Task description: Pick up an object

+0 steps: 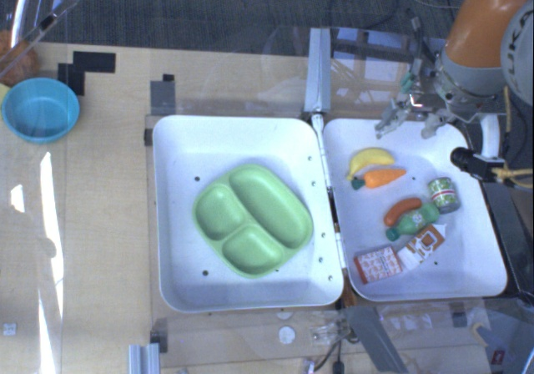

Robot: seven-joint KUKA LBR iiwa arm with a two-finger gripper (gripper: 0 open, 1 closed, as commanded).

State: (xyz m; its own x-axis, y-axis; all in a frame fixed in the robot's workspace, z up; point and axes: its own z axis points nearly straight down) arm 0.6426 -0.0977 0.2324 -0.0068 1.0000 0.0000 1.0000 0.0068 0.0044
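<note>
The right bin (476, 280) holds a yellow banana (370, 159), an orange carrot (381, 178), a red sausage (402, 209), a green bottle (415, 222), a small green-labelled can (443, 194), a red and white carton (377, 265) and a brown and white packet (426, 243). My gripper (412, 123) hangs over that bin's back edge, above and behind the banana. It is open, its two fingers spread with nothing between them.
The left bin (179, 155) carries a green divided plate (253, 218). A blue bowl (40, 108) sits on the bench at far left. A metal divider (316, 72) runs between the bins at the back.
</note>
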